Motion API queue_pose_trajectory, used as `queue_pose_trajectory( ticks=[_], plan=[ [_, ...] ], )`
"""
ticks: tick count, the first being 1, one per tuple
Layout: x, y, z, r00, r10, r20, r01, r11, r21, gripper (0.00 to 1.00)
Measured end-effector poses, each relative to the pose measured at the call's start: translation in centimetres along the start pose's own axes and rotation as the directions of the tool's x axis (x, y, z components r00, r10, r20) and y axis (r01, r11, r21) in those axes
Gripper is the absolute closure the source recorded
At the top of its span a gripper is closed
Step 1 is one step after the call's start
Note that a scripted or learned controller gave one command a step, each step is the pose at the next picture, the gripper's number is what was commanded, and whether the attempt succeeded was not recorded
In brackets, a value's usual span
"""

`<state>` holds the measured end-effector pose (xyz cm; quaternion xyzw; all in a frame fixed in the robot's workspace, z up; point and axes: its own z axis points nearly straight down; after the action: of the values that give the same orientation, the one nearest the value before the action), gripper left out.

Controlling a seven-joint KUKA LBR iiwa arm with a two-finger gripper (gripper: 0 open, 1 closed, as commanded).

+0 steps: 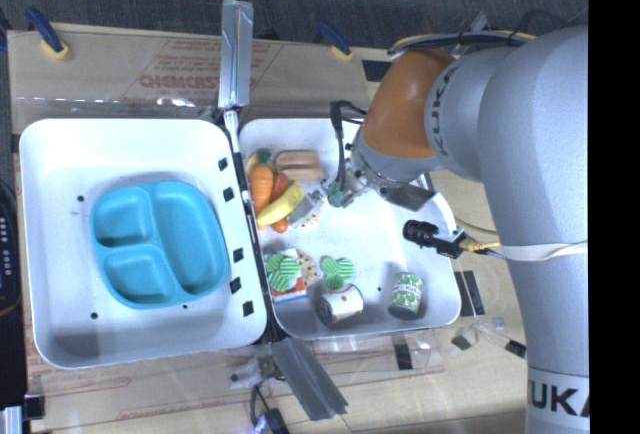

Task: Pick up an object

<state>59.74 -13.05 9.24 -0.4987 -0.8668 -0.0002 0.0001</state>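
My gripper reaches down into the right bin, under the orange band of the wrist. Its tip hovers near the bin's upper middle, just right of a small pale object. Left of it, against the bin's left wall, lie an orange carrot, a yellow banana and a tan bun. Nothing is visibly held.
Along the right bin's front lie a green striped packet, a green round piece, a silver can on its side and a green-labelled can. The left bin holds a blue divided tray. A metal divider separates the bins.
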Motion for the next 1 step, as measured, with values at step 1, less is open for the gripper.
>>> queue_pose_trajectory(
  ticks=[1],
  plan=[
    [-2.05, 2.54, 0.49, 0.863, 0.505, -0.009, -0.504, 0.862, 0.042, 0.00]
  ],
)
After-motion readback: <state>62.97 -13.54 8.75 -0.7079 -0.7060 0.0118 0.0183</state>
